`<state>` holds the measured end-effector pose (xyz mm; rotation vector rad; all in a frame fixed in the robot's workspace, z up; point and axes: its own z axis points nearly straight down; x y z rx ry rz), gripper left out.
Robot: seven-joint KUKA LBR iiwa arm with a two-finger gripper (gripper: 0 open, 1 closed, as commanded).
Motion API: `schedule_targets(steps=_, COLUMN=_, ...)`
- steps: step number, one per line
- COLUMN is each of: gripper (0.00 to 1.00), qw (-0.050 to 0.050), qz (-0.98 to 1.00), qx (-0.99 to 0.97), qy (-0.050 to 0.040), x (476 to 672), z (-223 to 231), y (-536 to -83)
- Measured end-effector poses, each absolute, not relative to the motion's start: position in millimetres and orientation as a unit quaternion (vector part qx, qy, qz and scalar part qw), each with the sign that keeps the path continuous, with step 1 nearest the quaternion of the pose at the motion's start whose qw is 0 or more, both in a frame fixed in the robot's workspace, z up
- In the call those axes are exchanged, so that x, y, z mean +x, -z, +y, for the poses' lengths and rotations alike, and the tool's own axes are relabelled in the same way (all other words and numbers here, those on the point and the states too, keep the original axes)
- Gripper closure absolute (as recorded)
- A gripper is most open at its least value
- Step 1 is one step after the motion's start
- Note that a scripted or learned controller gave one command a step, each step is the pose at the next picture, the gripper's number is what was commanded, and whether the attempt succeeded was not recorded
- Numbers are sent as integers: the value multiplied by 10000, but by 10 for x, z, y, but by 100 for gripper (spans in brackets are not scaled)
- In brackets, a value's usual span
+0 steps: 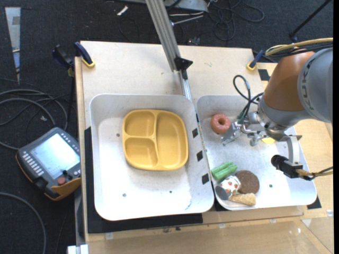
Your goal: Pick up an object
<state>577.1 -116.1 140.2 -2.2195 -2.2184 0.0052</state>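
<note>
Hand (233, 135): low in right bin (296, 194), finger state cannot be told.
Nearest target: donut (220, 123), just beside hand, within reach.

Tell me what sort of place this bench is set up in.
Probably a robotics lab or test cell. Loose black cables trail over the dark floor, a grey-and-orange handheld control pendant lies beside the bench, and the two shallow white bins hold toy food like a pink plastic doughnut.

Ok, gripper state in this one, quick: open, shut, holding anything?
Gripper: cannot be told. It sits low in the right bin, just right of the pink donut, with nothing visibly between its fingers.
</note>
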Motion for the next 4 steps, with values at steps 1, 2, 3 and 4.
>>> schedule_targets(steps=1, gripper=0, qw=-2, qz=-7070, qx=-7072, qy=-3, x=5772, z=-1156, y=-938)
schedule_targets(steps=2, gripper=100, qw=-2, qz=-7068, qx=-7074, qy=3, x=5776, z=-1157, y=-1055)
schedule_targets(steps=3, gripper=100, qw=-28, qz=-7078, qx=-7064, qy=19, x=5806, z=-1144, y=-1690)
schedule_targets(steps=4, gripper=100, qw=-24, qz=-7082, qx=-7060, qy=16, x=5866, z=-1105, y=-2135)
